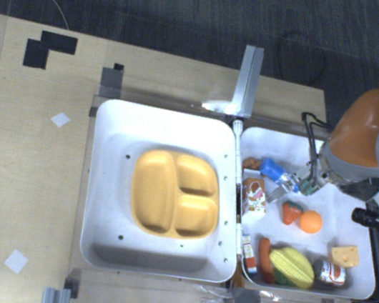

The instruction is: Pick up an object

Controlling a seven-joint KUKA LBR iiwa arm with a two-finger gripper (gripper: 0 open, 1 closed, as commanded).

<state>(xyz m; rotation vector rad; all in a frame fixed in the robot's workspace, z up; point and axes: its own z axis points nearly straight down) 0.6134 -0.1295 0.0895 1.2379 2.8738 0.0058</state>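
Right bin [369, 288], your entry: tool [291, 187] sat low near the far-left corner, beside the blue object [271, 170]; its grip state could not be told. Step: reaching, nothing lifted. You would next need to close on the blue object and raise it.

One fixed camera, high above the bench [18, 175], looking down at a slant. Both white bins in frame: left bin [110, 169] near centre, right bin [363, 276] toward 3 o'clock. Arm [376, 140] enters from 3 o'clock. Mid-distance view
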